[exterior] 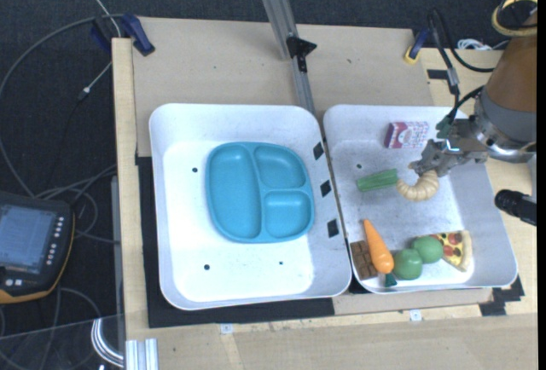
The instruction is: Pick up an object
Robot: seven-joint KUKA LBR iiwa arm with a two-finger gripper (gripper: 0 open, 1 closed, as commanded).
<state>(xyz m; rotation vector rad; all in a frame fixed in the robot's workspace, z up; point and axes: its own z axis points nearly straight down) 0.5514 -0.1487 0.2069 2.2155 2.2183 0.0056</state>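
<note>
The tool (432,164) is seen low in the right bin (503,228), touching a curved, ridged croissant (420,186); whether it is spread cannot be told. A smooth green cylinder (377,181) lies beside.

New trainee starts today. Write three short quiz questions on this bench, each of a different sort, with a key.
1. True or false: the blue divided plate lies in the left bin.
2. Which item lies nearest the gripper? A carrot; B croissant; C pizza slice.
3. Fill in: the small pink carton lies in the ___ bin.

Key: 1 true. 2 B. 3 right.
</note>
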